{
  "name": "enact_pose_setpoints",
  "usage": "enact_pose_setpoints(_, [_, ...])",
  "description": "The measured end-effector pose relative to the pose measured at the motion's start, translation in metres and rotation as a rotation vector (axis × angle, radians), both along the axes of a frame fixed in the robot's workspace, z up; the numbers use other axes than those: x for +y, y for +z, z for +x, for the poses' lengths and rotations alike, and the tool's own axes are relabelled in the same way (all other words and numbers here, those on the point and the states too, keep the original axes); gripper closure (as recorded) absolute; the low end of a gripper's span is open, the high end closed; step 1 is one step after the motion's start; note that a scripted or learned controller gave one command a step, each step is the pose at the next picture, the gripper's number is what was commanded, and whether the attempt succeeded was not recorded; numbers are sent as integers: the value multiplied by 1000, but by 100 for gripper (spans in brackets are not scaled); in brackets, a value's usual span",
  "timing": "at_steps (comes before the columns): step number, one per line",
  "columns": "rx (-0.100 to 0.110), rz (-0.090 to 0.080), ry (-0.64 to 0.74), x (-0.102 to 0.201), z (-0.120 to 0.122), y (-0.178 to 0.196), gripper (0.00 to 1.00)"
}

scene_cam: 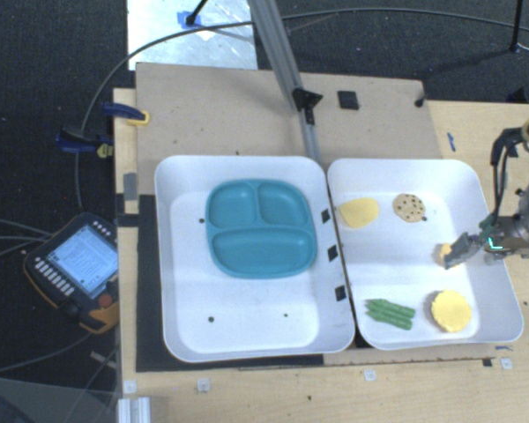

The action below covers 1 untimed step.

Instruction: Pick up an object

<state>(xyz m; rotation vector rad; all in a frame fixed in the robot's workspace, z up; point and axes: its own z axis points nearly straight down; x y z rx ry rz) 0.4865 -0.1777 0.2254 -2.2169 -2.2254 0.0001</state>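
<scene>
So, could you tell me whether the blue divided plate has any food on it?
Empty: the blue divided plate shows bare compartments in the left bin.

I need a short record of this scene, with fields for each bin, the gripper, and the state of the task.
left bin: holds a blue divided plate
right bin: holds a yellow chip-like piece, a cookie, green beans, a round yellow piece
gripper: low at the right bin's right side, beside a small yellow item
contact: cannot tell whether the gripper holds that item
task state: no object visibly lifted
</scene>
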Motion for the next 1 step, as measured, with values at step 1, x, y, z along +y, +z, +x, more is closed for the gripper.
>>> enact_pose_setpoints(1, [-2,0,0,0,1,1,0])
